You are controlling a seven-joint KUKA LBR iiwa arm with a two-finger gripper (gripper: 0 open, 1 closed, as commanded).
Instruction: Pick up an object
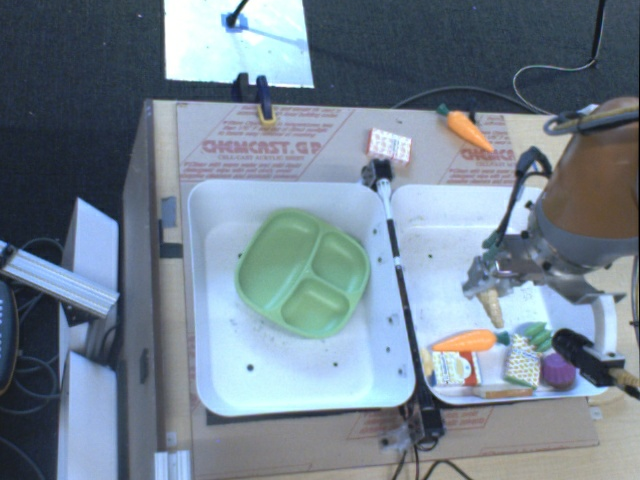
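From my remote seat, L to R: the left bin point(205, 298) carries a green divided plate point(303, 271), tilted a little, sitting about mid-bin. A black divider strip point(395, 268) runs between the two bins. Behind the bins, on the brown board, lie a small red-and-white packet point(389, 146) and, further R, a toy carrot point(468, 128).

The right bin point(440, 233) has its items bunched along the near edge: a second carrot point(466, 341) lying flat, a small carton point(455, 368) just below it, then a patterned pouch point(522, 364), something green point(536, 334) behind it, and a purple piece point(558, 372) at the far R of the row. A pale cone-shaped item point(492, 310) stands just above the carrot's tip, directly under the gripper point(490, 280).

The arm point(590, 203) comes in from the R, orange band uppermost, gripper low over the bin. Can't tell whether it's wide or narrow, nor whether the cone is actually gripped.
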